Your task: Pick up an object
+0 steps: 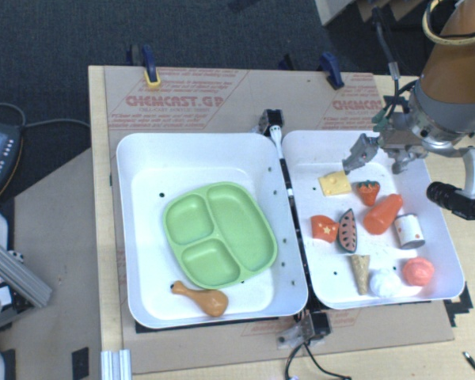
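The hand (378, 155) hangs over the far part of the right bin (451, 244), its two fingers spread apart with nothing between them; one grey finger (359, 155) points down toward the cheese wedge (335, 184), stopping just above and beside it. The arm (451, 54), grey with an orange band, comes in from the right.

Taking the cheese wedge as the mark: a small strawberry (368, 191) lies just to its right, and a carrot (382, 214) lies beyond that, nearer the camera. In front of the wedge sit a red piece with a star (324, 229) and a watermelon slice (347, 229), touching side by side. Further front lie an ice cream cone (362, 273), a white lump (386, 284) and a pink ball (418, 271). A small can (408, 231) lies right of the carrot.

Left of the wedge, in the left bin (134, 212), sit a green divided plate (218, 234) and a toy drumstick (201, 297). Both bins rest on the desk (103, 172).
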Tool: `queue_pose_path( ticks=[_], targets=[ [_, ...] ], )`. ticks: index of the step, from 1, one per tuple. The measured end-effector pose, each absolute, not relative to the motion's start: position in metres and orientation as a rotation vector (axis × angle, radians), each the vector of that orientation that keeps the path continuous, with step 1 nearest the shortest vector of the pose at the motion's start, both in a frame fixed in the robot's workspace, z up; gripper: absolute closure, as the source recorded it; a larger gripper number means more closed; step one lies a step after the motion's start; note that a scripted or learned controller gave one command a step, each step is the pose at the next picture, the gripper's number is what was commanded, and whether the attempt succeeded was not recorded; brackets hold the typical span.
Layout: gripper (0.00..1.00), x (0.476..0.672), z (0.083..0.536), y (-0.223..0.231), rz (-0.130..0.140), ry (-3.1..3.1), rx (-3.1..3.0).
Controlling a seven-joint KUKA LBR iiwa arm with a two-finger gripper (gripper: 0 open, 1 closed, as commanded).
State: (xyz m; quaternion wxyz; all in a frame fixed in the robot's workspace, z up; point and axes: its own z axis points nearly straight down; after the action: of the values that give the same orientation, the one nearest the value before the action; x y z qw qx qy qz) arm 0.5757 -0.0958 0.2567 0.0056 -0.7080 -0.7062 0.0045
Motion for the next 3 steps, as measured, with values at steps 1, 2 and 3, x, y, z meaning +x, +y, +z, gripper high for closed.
queue_pose_path(
  ticks=[1,2,3],
  targets=[
    [0.0,0.578,0.264,-0.096,0.001,-2.221,-2.221],
    [0.0,0.58,0.216,-0.087,0.005,-2.218,-2.217],
    [0.0,0.57,0.165,-0.091,0.006,-2.216,-2.219]
  ],
)
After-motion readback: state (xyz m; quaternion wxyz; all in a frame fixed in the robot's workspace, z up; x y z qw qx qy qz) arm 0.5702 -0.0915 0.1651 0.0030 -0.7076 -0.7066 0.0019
